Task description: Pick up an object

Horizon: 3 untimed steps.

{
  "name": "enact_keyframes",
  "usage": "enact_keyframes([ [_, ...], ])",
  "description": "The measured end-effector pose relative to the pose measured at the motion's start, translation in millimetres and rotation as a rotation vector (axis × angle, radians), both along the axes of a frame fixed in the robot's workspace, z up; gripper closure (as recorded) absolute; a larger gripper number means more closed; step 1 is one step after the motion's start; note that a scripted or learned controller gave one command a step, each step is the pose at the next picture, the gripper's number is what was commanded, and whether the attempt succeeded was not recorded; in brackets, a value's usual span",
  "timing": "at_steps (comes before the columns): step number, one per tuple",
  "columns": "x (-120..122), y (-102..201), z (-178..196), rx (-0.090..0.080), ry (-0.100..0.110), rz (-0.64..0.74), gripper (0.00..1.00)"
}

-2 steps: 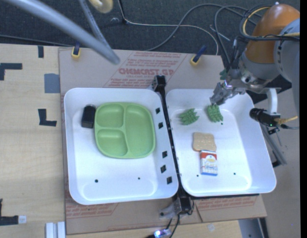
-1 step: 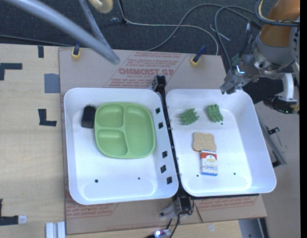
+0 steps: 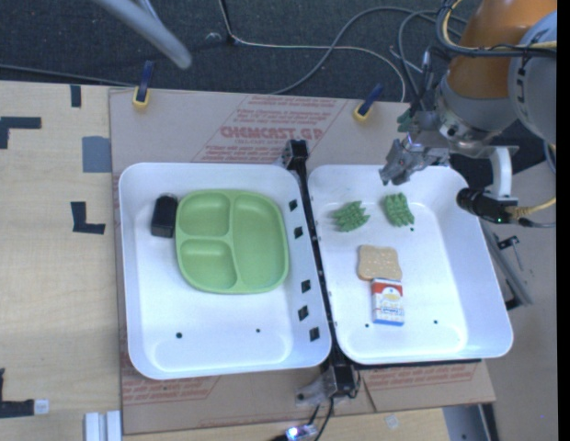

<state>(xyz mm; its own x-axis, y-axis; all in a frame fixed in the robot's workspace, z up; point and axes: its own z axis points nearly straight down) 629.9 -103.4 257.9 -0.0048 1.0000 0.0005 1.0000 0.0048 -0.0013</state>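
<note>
- Left of the frame: the desk [image 3: 46, 274] shows bare pale wood with a few dark tape marks, and a sheet of printed cardboard [image 3: 257, 127] lies under both bins.
- Left bin [image 3: 147, 338]: a green divided plate [image 3: 233, 242] sits in its upper half, with a small black block [image 3: 164, 216] just beside the plate's left edge, touching or nearly so.
- Right bin [image 3: 450, 329]: four candidates for the pick lie here — a green leafy piece [image 3: 350, 216] near the upper left, a second green piece [image 3: 398, 209] just to its right, a slice of toast [image 3: 379, 263] below them, and a small red, white and blue carton [image 3: 388, 302] touching the toast's lower edge.
- Upper right: the tool [image 3: 396, 171] hangs over the bin's top rim, just above the second green piece and apart from it; nothing is between its fingers, and whether they are spread or closed I cannot tell at this size.
- Progress — nothing is lifted yet. The descent, the grip and the lift all remain; the nearer green piece looks the likely target.
</note>
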Motion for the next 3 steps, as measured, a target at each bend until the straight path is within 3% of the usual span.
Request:
enact_keyframes([
  [3,-17,156,-43,0.0,0.002,0.0,1.0],
])
